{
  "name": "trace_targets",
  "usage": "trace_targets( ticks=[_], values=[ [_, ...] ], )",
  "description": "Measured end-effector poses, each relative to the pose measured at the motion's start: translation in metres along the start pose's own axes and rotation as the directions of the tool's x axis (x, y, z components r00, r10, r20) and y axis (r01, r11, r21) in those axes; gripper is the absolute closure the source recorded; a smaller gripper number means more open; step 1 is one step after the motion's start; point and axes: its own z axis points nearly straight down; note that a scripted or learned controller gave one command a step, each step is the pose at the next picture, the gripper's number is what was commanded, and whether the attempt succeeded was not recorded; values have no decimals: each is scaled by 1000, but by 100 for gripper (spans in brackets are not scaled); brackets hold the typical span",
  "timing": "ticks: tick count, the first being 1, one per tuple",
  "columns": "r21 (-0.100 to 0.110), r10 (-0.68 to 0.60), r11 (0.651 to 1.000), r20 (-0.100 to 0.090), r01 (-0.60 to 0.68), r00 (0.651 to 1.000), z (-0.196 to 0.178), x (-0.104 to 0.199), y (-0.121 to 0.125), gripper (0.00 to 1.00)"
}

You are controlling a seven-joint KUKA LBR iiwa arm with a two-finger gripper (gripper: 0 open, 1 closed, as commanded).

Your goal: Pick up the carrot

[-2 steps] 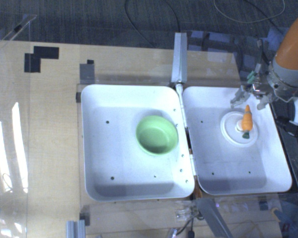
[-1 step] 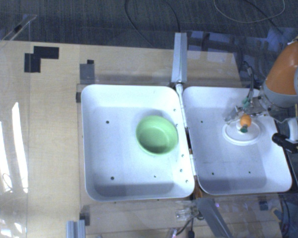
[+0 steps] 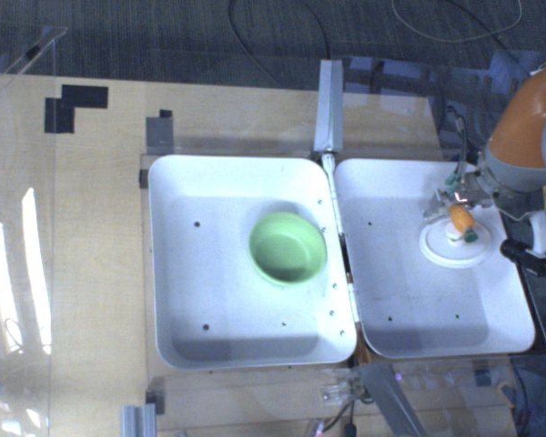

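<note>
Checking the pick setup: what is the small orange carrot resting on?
The small orange carrot lies on a round white plate in the right white bin. The plate's centre beneath the carrot is covered, and the claw sits just above it.

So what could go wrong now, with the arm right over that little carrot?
The carrot is small and sits on a white plate in the right bin, so it may slip or roll off when touched. The gripper is right at its upper end, so an off-centre close could nudge it away. The plate itself might also shift under a push.
</note>
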Motion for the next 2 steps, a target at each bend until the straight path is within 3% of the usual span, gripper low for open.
trace_targets(
  ticks=[1, 2],
  values=[
    [22, 214, 977, -2, -214, 977, -80, -2, 47, 100],
    [19, -200, 980, -13, 200, 980, -77, 87, 22, 100]
  ],
)
